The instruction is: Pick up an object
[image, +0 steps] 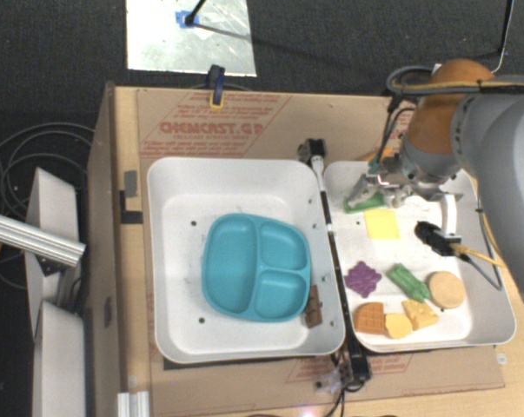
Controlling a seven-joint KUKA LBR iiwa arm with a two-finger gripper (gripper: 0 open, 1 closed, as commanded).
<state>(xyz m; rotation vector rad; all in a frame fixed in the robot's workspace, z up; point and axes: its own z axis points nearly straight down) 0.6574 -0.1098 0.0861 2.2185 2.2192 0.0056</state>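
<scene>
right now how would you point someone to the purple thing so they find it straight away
Start at the right-hand shallow white bin, the one with the small toy pieces in it. Look at its lower left area, just right of the divider between the bins: the small purple knobbly piece lies there, below the flat yellow square and above the orange waffle-like piece. It is the sole purple item.

Left bin (170,259): holds a blue divided plate (255,268).
Right bin (487,307): end effector (385,189) at 11 o'clock beside a green piece (362,202); yellow square (382,224), purple piece (362,278) below.
</scene>
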